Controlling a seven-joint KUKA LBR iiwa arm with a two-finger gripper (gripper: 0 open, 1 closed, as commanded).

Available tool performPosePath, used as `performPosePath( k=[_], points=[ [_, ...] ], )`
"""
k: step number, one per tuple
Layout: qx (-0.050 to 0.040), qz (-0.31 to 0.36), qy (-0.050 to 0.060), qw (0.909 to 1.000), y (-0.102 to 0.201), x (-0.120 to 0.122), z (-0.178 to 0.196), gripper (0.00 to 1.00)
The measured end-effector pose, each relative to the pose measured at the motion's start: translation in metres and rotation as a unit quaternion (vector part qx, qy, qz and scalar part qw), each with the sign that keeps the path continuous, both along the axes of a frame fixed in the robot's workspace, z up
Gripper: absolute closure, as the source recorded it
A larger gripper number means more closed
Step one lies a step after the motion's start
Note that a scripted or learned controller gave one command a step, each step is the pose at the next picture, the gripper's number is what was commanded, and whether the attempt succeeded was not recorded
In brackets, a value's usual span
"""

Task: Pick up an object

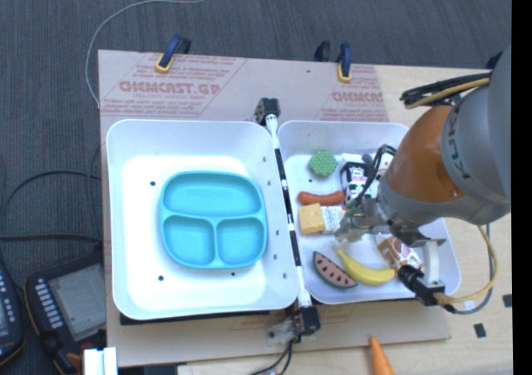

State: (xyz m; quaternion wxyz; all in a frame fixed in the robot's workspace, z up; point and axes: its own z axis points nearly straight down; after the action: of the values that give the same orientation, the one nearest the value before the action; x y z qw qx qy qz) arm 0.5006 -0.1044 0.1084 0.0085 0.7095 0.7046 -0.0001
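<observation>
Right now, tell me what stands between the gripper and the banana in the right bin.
Nothing visible does. The gripper sits low in the right bin, and the banana lies just toward the bin's near edge from it. The cheese block and watermelon slice lie off to the side.

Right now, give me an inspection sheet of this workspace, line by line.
Surface: board bearing a left bin and a right bin, side by side.
Job's things: in the right bin, banana, watermelon slice, cheese block, sausage, green ball.
Clutter: blue divided plate in the left bin.
Grippers: gripper low in the right bin, beside the cheese block; nothing seen held.
Cables: white wire on the carpet; yellow cable by the arm.
Surroundings: grey carpet, clamps on the board's far edge.
</observation>
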Motion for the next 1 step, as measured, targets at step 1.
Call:
performPosePath(
  k=[1],
  points=[
    [-0.0001, 0.000, 0.000, 1.0000, 0.0000, -0.0001, -0.0001, 0.00]
  ],
)
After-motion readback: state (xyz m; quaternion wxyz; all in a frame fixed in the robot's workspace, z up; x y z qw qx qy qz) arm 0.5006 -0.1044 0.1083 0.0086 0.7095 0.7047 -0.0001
